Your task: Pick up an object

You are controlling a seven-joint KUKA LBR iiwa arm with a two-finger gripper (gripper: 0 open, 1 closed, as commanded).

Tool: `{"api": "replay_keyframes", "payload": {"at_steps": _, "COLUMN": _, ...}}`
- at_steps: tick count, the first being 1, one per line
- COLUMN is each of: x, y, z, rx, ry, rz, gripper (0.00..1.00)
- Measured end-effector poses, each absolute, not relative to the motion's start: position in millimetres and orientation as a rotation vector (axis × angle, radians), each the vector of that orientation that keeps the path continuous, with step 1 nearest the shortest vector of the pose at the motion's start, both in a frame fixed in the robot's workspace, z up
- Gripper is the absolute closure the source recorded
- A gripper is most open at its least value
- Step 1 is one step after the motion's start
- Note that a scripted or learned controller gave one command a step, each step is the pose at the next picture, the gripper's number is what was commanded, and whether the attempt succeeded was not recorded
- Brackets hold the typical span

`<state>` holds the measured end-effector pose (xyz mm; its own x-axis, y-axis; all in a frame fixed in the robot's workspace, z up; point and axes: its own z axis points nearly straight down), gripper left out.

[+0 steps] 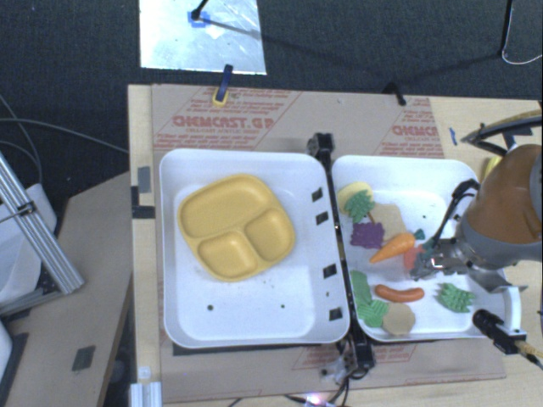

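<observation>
**Ana:** Beside the orange plastic toy carrot (394, 247), on its right, the two-finger gripper (427, 259) is low in the right-hand shallow white bin (399, 170). Whether it is spread or pressed together, I cannot tell — the wrist covers that part.

**Ben:** So nothing is held?

**Ana:** Nothing I can see between its tips. The carrot lies tilted, thick end toward the gripper, just beside it. My guess is that the carrot is the target, though a small red piece (411, 259) sits right under its thick end too.

**Ben:** What could spoil the try?

**Ana:** Crowding, mostly. Left of the carrot and touching it is the purple toy grape bunch (366, 235); above that, a tan flat slice like bread (389, 219); below the carrot, the red-orange toy sausage (399, 293). A closing grip could catch two things at once, or nudge the carrot aside.

**Ben:** And the carrot itself?

**Ana:** It tapers and looks smooth — pinched near the thick end at a slant, I'd judge it could squirt out sideways. It could also pivot toward the sausage.

**Ben:** The other bin?

**Ana:** Well left of the carrot, the left white bin (254, 316) holds a yellow three-compartment plastic plate (235, 225). No risk from there.
</observation>
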<state>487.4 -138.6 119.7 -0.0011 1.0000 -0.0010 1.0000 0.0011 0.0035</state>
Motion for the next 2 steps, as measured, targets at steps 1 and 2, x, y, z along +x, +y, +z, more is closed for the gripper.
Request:
{"api": "replay_keyframes", "payload": {"at_steps": 1, "x": 581.9, "y": -100, "z": 114, "rx": 2.204, "ry": 2.229, "rz": 0.011, "gripper": 1.0}}
{"api": "replay_keyframes", "payload": {"at_steps": 2, "x": 517.9, "y": -86, "z": 83, "rx": 2.224, "ry": 2.225, "rz": -0.003, "gripper": 1.0}}
